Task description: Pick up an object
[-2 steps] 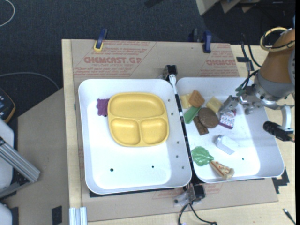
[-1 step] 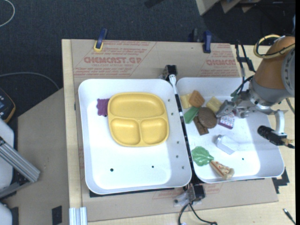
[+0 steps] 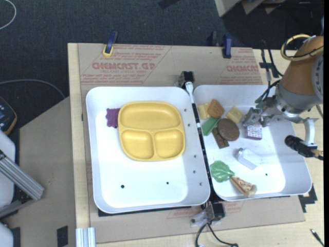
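Note:
My gripper [image 3: 253, 119] hangs low over the upper middle of the right bin [image 3: 293, 187], at the end of the grey and orange arm [image 3: 300, 78]. Directly below it in the view lies a small pink and white packet [image 3: 254, 133]. To its left sit a pale yellow cheese wedge [image 3: 235, 115], a round brown cookie [image 3: 229, 129], an orange-brown bread piece [image 3: 215, 108] and a green strip [image 3: 209, 125]. Further toward the front are a grey-white block [image 3: 246, 159], a green leaf [image 3: 221, 171] and a pizza slice [image 3: 243, 185].
The left bin [image 3: 103, 189] holds a yellow divided plate [image 3: 151, 129] with a purple piece [image 3: 111, 117] beside its left edge. A black part of the arm [image 3: 300, 145] juts over the right bin's right side. Clamps [image 3: 109, 48] hold the cardboard base.

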Robot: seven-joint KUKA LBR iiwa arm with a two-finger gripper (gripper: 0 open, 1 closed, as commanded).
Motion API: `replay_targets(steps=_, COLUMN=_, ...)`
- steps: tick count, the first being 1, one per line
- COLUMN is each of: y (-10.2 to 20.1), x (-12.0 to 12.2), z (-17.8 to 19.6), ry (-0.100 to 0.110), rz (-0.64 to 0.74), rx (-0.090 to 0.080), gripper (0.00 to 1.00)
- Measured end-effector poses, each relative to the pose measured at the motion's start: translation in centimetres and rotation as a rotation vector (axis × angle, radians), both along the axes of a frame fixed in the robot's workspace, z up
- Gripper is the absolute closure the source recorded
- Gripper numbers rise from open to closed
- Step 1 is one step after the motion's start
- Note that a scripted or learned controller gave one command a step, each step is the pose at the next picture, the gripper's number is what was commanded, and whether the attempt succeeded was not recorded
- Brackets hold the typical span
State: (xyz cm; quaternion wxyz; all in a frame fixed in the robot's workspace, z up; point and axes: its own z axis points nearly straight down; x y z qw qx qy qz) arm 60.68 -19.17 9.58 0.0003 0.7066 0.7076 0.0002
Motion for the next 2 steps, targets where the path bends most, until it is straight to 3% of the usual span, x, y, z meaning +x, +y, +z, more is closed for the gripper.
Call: replay_targets(steps=2, y=-0.6, x=0.4, z=11.0, ry=-0.006, rz=0.0, rx=-0.003, gripper=1.0)
